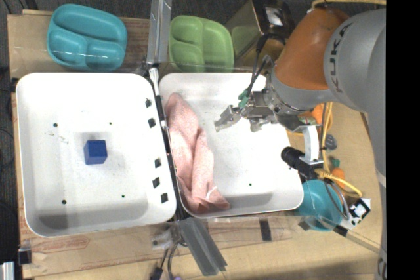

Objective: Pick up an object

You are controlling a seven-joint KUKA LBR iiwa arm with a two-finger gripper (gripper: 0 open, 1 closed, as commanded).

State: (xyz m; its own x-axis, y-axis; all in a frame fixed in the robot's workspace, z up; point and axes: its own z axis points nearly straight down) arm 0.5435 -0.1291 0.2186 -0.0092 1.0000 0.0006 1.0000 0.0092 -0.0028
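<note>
Two white bins sat side by side across the middle of the frame, their inner rims meeting along a dark divider with black clips. Nearest the camera, at the lower edge, a grey bracket (202, 244) stuck out from under the seam, and a teal item (317, 204) lay at the lower right, just outside the right bin's (262, 203) corner.

In the left bin (39, 141), a blue cube (96, 151) sat alone left of centre, well apart from every wall, with bare floor on all sides. In the right bin, a pink cloth (190, 154) lay bunched along the left wall, touching it from near the upper rim down to the lower left corner. Centre and right of that bin's floor were bare.

Over the upper middle of the right bin hung the gripper (230, 116), pointing left, its tip near the cloth's upper part but apart from it. Whether its fingers were spread or pressed together could not be told; nothing showed between them. The grey arm with its orange band (308, 56) crossed the bin's right rim from the upper right.

Farthest back, beyond the upper rims, a teal tray (86, 36) lay at upper left and a green tray (200, 42) at upper centre, a grey post (158, 26) between them.
</note>
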